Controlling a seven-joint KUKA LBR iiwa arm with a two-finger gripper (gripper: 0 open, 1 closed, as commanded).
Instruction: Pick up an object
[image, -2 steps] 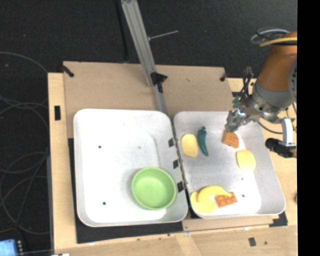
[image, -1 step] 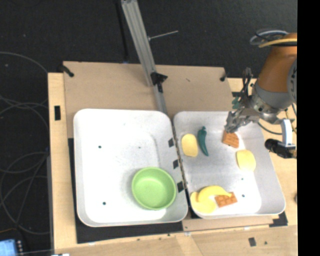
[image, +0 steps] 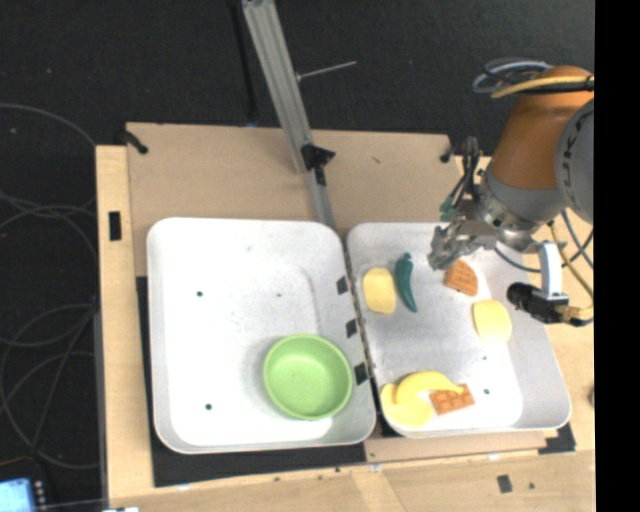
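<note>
Orange wedge (image: 461, 277) lies at the gripper (image: 446, 252)'s 4 o'clock; finger state cannot be told. Off-centre closure risks missing it.

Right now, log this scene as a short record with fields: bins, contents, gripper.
left bin: green bowl near its front right corner
right bin: yellow block, dark green pepper-like piece, orange waffle piece, pale yellow round piece, yellow item with an orange waffle piece at the front
gripper: above the right bin's back, beside the orange waffle piece; finger state unclear
</note>
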